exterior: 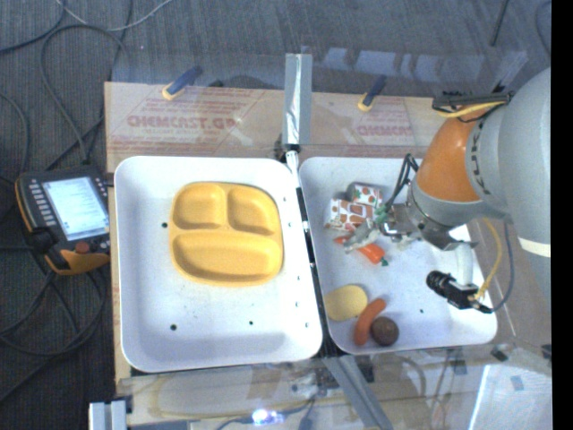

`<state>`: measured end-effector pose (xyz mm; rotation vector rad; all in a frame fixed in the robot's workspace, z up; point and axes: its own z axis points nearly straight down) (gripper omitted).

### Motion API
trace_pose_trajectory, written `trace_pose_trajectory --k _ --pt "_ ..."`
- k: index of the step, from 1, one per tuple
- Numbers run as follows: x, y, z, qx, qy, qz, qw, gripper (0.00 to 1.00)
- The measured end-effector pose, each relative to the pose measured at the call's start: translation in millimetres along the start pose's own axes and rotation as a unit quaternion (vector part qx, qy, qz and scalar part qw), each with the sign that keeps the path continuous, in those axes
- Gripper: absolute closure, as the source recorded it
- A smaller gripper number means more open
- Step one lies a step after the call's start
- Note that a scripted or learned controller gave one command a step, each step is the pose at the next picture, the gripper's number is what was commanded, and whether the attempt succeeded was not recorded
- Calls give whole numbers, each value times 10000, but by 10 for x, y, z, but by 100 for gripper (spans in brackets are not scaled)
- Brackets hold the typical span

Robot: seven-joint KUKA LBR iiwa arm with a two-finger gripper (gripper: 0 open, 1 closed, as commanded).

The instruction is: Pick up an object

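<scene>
The arm (501,168) reaches into the right bin (448,325), which lies beside the left bin (143,330) holding a yellow tray (227,232). The gripper (387,225) is low among the clutter; I cannot tell how it stands. A patterned box (352,210) sits just beside it, an orange piece (372,253) just below. Nothing looks lifted yet, so the pick seems still ahead.

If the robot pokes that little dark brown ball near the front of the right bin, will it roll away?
Probably. The brown ball looks round and smooth, so a nudge would likely set it rolling. It sits against the orange sausage shape, which may block it on that side. Being small, it is probably light, and its curved sides might slip from the tool.
</scene>
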<state>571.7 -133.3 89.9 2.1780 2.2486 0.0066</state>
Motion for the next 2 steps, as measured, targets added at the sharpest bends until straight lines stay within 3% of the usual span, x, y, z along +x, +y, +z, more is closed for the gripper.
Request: trace_pose_trajectory --k 1,2 --pt "-10 7 -102 -13 -19 0 10000 100" --pt "313 152 -1317 64 5 105 9999 100"
